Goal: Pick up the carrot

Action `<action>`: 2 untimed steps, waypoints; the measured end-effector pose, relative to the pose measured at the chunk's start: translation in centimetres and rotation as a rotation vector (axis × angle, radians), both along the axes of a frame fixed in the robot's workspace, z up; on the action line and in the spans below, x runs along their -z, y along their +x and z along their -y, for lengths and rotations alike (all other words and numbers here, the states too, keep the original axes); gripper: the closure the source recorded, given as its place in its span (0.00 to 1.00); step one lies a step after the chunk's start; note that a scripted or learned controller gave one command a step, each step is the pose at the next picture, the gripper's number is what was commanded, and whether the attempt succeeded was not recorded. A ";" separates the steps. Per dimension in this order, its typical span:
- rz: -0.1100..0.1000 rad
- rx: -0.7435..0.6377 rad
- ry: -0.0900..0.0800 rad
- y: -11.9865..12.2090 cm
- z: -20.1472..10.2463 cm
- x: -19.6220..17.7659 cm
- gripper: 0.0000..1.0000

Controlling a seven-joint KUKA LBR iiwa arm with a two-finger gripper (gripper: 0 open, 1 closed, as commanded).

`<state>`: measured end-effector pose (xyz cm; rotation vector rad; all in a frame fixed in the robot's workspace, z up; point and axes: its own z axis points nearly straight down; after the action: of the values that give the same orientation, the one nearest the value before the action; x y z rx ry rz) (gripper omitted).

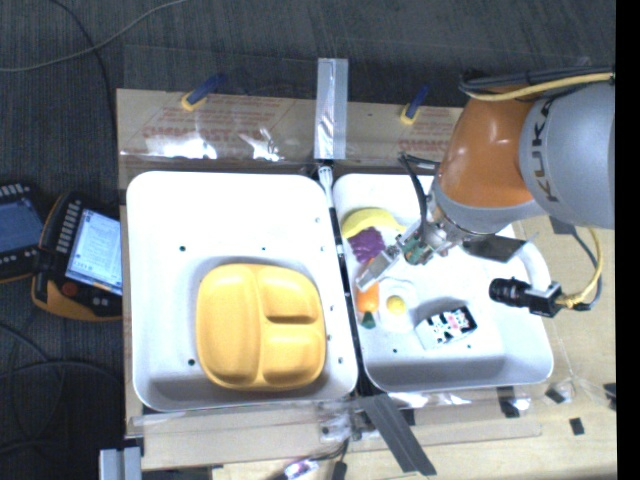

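Orange-banded arm (500,158) overhangs the right bin (500,368) — approach step; gripper (378,265), grip state indiscernible, just above the carrot (368,298) — next, descend and close.

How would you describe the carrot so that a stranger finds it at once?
Look in the right bin, along its left wall. The carrot lies there, below the purple item and left of the fried egg toy. It is the one orange piece, with a green end.
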<state>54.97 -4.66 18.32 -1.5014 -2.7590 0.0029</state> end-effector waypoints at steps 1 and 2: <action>-0.001 0.170 0.002 -4.0 -0.4 0.0 0.00; -0.001 0.323 0.001 -5.2 1.5 -0.1 0.00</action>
<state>49.78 -6.12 18.41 -1.9245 -2.4806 0.0015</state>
